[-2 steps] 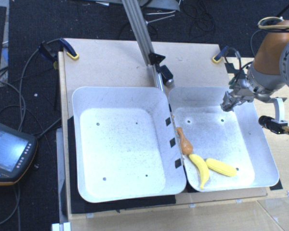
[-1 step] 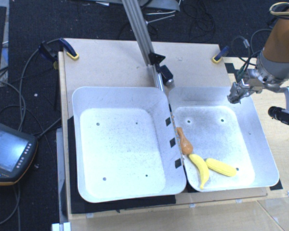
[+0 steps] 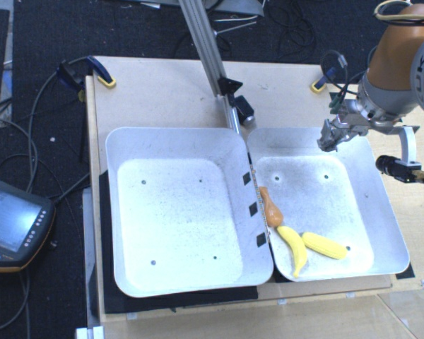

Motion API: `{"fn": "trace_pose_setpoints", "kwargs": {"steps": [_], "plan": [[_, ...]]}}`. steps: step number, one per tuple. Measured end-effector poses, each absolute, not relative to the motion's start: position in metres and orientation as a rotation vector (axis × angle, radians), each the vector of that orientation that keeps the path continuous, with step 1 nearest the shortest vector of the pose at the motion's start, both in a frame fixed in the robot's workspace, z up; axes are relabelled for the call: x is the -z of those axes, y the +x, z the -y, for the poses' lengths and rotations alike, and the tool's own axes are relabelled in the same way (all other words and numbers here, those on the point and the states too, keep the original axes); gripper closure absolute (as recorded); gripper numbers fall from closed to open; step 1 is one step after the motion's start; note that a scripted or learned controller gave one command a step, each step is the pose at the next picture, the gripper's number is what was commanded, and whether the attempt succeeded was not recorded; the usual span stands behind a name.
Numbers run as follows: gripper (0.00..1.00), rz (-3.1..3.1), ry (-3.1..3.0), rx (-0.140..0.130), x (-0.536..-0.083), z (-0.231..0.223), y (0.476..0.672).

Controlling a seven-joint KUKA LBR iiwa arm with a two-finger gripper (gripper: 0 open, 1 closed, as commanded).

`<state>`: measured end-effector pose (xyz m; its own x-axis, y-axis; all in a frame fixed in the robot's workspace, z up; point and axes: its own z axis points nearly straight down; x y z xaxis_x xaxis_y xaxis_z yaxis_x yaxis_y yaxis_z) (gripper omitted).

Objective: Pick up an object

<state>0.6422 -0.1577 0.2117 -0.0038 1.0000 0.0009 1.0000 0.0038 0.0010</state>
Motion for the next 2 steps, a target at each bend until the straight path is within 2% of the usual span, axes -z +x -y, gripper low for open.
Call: {"fn": "trace_pose_setpoints", "kwargs": {"steps": [2], "plan": [[1.00, -2.228, 2.217, -0.002, -0.225, 0.049, 0.646]]}}
